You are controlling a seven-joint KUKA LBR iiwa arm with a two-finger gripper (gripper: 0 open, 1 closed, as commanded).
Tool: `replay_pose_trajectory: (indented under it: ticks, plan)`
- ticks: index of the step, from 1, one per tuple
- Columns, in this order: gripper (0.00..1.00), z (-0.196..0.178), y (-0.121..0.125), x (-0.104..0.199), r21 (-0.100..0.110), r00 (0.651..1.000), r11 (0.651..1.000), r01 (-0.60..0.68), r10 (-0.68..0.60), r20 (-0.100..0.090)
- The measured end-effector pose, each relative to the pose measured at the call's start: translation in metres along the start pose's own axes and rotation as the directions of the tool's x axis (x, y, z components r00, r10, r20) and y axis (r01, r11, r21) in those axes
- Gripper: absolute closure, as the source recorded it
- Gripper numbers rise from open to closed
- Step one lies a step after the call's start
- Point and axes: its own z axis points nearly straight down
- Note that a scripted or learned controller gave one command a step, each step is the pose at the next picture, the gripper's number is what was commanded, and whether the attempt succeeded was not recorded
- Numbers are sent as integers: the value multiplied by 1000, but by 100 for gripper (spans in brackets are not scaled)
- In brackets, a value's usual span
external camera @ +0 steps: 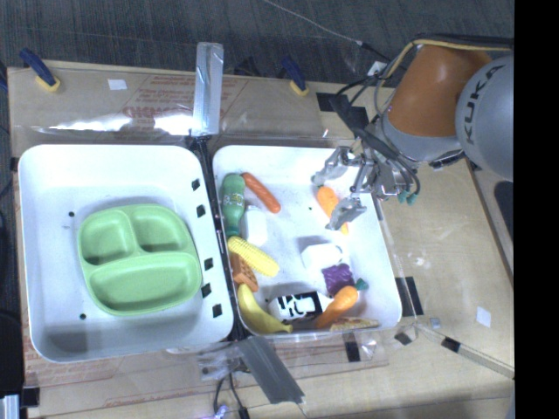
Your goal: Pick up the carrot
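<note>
Two bins [35,234] [384,243] (white), one tray [135,258], three carrots [260,192] [327,201] [341,302].

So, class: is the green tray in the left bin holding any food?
Empty. The tray shows three bare green compartments.

You've got two bins side by side: left bin [35,234] holds a divided tray [137,257], right bin [288,160] holds the clutter, with a carrot [327,201] at its right wall between the gripper [339,190] fingers, corn [252,256] left-centre, banana [258,314] at the front.
</note>
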Motion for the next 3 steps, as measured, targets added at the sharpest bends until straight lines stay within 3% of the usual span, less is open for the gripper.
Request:
replay_pose_trajectory:
  ticks: [1,2,3]
  plan:
    - [0,100,7,-24,1,1000,1000,14,-14,5]
    - [100,86,8,-27,4,1000,1000,23,-23,13]
    - [0,86,9,-27,4,1000,1000,24,-24,13]
